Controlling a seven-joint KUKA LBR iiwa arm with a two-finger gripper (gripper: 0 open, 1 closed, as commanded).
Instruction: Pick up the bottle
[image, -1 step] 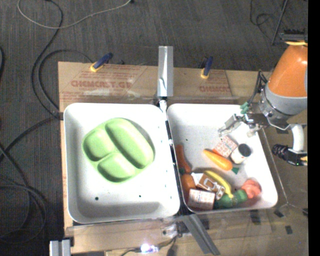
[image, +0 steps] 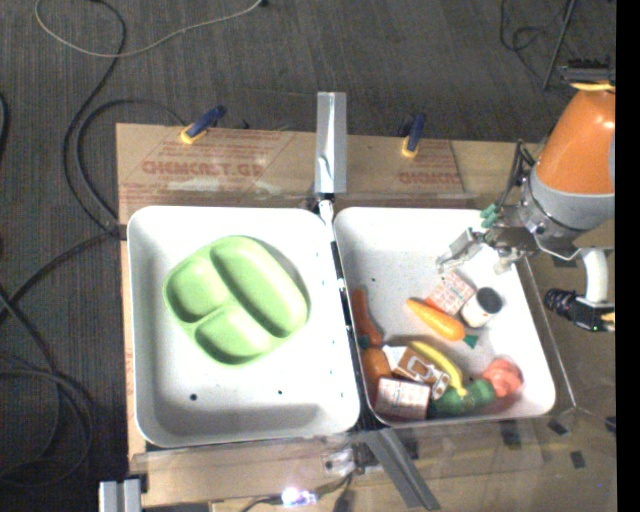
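Observation:
The bottle (image: 478, 308) is small and white with a black cap, lying in the right bin (image: 400, 240) near its right wall. It rests between a carrot (image: 436, 319) and the bin's edge. My gripper (image: 481, 257) hangs just above and behind the bottle, at the end of the grey arm with the orange band (image: 580, 145). It is open, with one silvery finger (image: 456, 250) to the left and the other to the right. Nothing sits between them, and the gripper is apart from the bottle.
Around the bottle lie a small patterned box (image: 452, 292), a banana (image: 441, 362), a red fruit (image: 505, 374), a green vegetable (image: 461, 399), two cartons (image: 404, 396) and a brown sausage-like item (image: 366, 317). A green divided plate (image: 238, 297) sits in the left bin (image: 150, 400).

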